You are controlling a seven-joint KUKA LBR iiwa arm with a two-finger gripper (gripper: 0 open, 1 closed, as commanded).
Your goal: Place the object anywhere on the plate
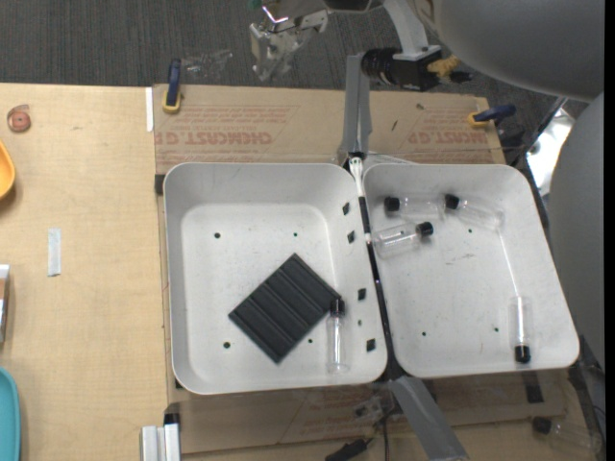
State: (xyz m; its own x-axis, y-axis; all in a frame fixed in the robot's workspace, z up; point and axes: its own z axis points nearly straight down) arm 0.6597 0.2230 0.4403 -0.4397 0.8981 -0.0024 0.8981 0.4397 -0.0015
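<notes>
A flat black ribbed plate (284, 307) lies turned like a diamond in the left bin (192, 257). A clear vial with a black cap (336, 336) rests on the bin floor right beside the plate's right corner, cap end touching or nearly touching the plate's edge, body pointing toward the front wall. My gripper (276, 54) hangs high beyond the far end of the left bin, over the dark floor behind the bench. It looks open, and I see nothing between its fingers.
The right bin (538, 257) holds several more clear capped vials: three near its far left (405, 236) and one by the near right wall (520, 327). A brown cardboard sheet (259, 123) lies behind the bins, held by clamps. The arm's grey body (519, 17) fills the upper right.
</notes>
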